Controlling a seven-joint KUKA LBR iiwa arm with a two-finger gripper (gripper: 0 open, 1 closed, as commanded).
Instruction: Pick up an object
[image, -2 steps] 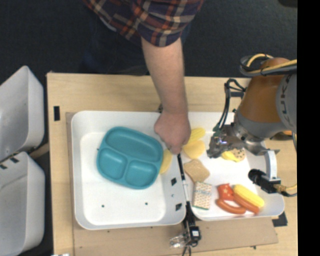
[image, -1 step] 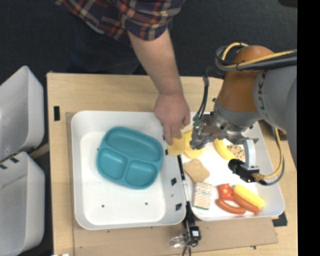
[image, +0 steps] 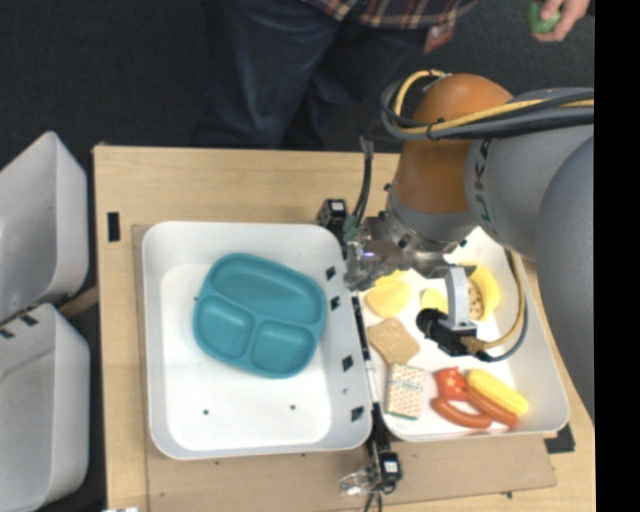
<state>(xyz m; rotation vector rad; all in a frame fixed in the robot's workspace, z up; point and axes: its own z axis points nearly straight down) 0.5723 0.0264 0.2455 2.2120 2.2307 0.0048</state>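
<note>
My gripper (image: 392, 258) hangs low over the back of the right bin (image: 545, 375), under the orange wrist band, which hides its tips. Right below it lies a yellow lump (image: 388, 295), with a smaller yellow piece (image: 434, 298) beside it. A tan square cracker (image: 393, 341) lies in front of those. Further forward is a small patterned carton (image: 405, 390). At the front right sit a red pepper-like toy (image: 455, 400) and a yellow-orange sausage shape (image: 497, 392). A banana (image: 487, 289) lies at the far right, partly behind the arm.
The left bin (image: 180, 420) holds a teal divided plate (image: 260, 313). The ridge where the two bins meet (image: 356, 350) runs just left of the gripper. A person stands behind the bench, a hand (image: 548, 18) holding something green.
</note>
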